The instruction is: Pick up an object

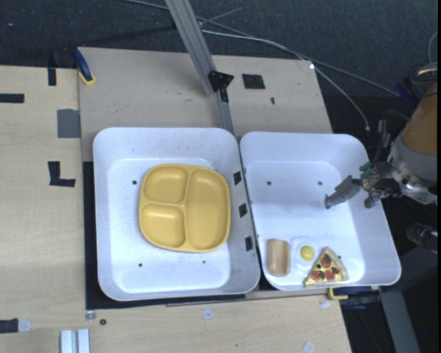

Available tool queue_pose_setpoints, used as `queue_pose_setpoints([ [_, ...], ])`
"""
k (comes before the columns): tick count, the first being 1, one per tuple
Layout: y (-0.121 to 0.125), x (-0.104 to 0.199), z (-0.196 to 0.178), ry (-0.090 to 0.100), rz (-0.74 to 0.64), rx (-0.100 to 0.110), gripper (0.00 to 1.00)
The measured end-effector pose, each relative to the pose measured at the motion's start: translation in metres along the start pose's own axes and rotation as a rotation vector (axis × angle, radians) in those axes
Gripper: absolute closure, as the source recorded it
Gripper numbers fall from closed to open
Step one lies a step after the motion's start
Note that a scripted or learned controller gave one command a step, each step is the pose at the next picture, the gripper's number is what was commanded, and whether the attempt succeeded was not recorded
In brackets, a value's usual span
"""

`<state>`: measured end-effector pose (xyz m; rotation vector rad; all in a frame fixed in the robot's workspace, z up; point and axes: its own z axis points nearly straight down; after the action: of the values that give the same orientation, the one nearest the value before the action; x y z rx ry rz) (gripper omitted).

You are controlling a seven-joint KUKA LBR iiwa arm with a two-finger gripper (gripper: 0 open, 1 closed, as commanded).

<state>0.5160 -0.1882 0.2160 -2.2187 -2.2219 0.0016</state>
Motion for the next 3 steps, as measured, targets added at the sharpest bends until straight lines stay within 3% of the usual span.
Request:
queue_pose_setpoints([
  [2, -0.002, -0.002, 0.126, 0.0, 0.0, 0.003, 0.0],
  [3, -0.001, -0.002, 0.129, -0.002, 0.001, -0.003, 0.0],
])
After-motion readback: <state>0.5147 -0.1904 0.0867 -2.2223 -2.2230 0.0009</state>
